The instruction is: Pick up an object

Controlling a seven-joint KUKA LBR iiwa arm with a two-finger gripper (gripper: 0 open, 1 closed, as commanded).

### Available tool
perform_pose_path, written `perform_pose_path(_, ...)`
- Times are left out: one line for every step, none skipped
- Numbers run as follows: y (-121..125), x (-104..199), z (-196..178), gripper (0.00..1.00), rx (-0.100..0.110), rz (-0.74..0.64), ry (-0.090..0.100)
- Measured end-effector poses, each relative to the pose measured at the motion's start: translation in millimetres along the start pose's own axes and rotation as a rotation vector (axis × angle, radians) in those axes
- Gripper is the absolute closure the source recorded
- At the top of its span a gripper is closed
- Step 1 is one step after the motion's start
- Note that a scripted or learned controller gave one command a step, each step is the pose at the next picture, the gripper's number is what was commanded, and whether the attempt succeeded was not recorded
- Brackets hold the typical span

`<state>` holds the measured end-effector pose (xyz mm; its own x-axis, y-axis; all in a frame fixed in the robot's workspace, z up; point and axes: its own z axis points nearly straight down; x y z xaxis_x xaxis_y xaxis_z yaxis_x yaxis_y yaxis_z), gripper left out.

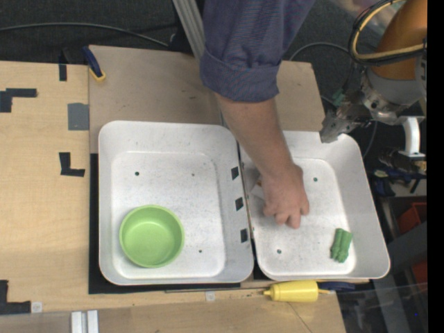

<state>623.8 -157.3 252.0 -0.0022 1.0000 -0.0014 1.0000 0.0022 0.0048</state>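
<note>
A green bowl (152, 236) sits in the front left corner of the left bin (111, 186). A small green block-like object (340, 245) lies near the front right corner of the right bin (364, 186). My gripper (334, 125) hangs over the right bin's back right rim, well behind the green object. A person's arm in a blue sleeve reaches from the top of the view, with the hand (283, 196) resting on the right bin's floor and hiding part of it.
A yellow object (296, 292) lies on the bench just in front of the right bin. A blue and yellow clamp (94, 64) sits at the board's back left corner. Cables run behind the bench.
</note>
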Motion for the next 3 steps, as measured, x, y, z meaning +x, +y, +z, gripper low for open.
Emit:
perform_pose_path(-19, 53, -5, 1.00, 0.006, -0.003, 0.002)
perform_pose_path(-32, 107, 11, 1.00, 0.008, -0.004, 0.003)
perform_pose_path(-52, 160, 24, 1.00, 0.010, -0.004, 0.002)
